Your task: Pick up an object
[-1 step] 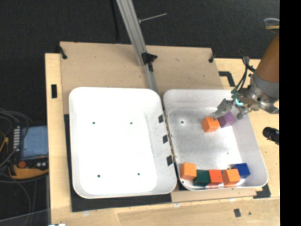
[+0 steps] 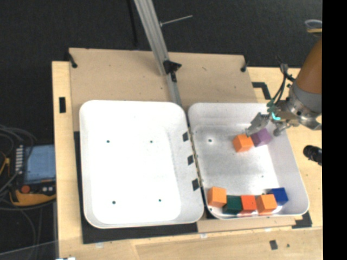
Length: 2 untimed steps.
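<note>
Your claw point(image 2: 264, 128) sat right over the purple block point(image 2: 262, 137), grip unclear, so you'd still needed a clean pinch and lift.

The two shallow white plastic bins point(image 2: 135, 161) look smooth and faintly glossy. At twelve o'clock, the slanted grey metal rail point(image 2: 154, 34) shines dully. The pale wooden bench point(image 2: 157, 80) appears matt.

Both bins point(image 2: 135, 110) were white. Near the arm lay 1 orange cube point(image 2: 243, 143) and 1 purple cube point(image 2: 262, 137). In the front row were 3 orange cubes point(image 2: 217, 196), 1 dark green cube point(image 2: 233, 203) and 1 blue cube point(image 2: 279, 195). The worktop point(image 2: 119, 75) was light brown.
</note>
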{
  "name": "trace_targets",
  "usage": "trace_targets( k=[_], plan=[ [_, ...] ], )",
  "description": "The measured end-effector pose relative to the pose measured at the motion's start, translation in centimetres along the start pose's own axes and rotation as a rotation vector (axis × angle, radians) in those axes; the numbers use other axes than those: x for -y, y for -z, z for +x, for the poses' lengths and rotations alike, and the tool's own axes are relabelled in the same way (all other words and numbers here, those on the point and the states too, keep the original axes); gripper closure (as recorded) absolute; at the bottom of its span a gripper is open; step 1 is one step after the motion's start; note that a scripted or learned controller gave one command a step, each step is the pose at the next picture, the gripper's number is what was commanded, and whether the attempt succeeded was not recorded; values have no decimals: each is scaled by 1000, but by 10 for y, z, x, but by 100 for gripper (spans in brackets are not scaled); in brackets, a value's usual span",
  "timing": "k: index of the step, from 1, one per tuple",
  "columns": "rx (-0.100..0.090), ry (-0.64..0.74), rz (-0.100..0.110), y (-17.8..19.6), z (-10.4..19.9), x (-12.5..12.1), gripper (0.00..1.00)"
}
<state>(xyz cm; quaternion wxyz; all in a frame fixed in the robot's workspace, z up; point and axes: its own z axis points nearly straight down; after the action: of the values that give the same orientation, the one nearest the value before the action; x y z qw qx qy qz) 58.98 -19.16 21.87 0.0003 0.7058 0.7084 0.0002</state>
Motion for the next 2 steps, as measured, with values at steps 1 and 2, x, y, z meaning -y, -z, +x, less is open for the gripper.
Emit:
trace_targets(
  k=[1,2],
  plan=[
    [2,-5,5,-61,-4,7,0],
    [2,-7,4,-104,-8,13,0]
  ],
)
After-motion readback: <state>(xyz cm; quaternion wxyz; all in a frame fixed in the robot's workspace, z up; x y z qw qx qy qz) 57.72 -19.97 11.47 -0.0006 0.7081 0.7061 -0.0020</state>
